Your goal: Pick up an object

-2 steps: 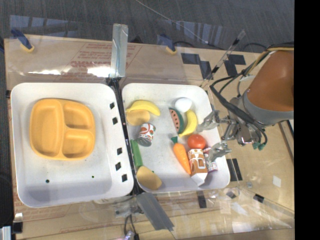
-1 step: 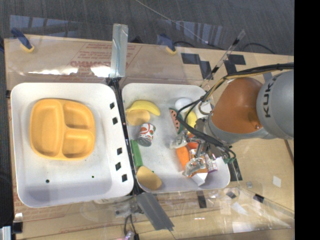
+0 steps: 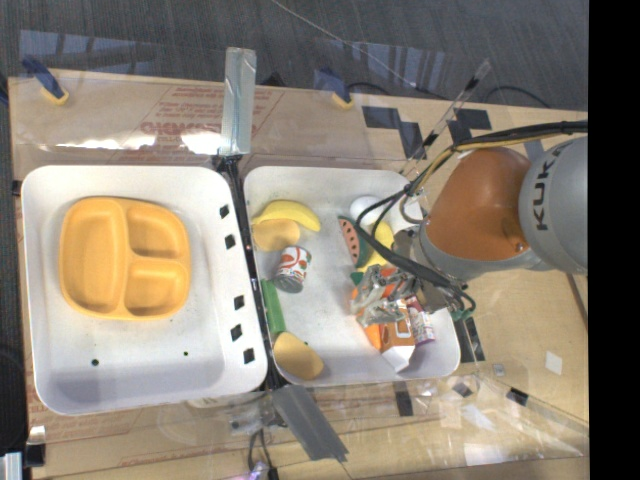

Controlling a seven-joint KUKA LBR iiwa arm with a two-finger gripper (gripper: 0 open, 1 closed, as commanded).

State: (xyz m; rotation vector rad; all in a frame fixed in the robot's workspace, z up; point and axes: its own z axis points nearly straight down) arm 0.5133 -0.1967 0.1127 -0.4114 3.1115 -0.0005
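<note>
Looking down on the right bin (image 3: 330, 178), we see the arm (image 3: 480, 213) reaching in over its right side, the gripper (image 3: 385, 293) down among a tight heap of small things. Whether the claw is parted or closed on anything we cannot tell; cables and clutter hide it.

Candidates for picking lie as follows: a banana (image 3: 290, 214) near the bin's upper left, a small red-and-white can (image 3: 292, 268) just below it, a green stick-like piece (image 3: 273, 308) along the left wall, a tan wedge (image 3: 298, 356) at the lower left corner, a watermelon slice (image 3: 348, 240) beside the wrist, and an orange carton (image 3: 395, 333) under the gripper. The left bin (image 3: 40, 268) holds a yellow divided tray (image 3: 125, 258).

We judge the main risk to be the crowding at the gripper: neighbours touch, so the claw may nudge one aside, pinch two at once, or slide off a tilted carton face. The bin's right wall is close, and the dangling cables could snag on lift.
</note>
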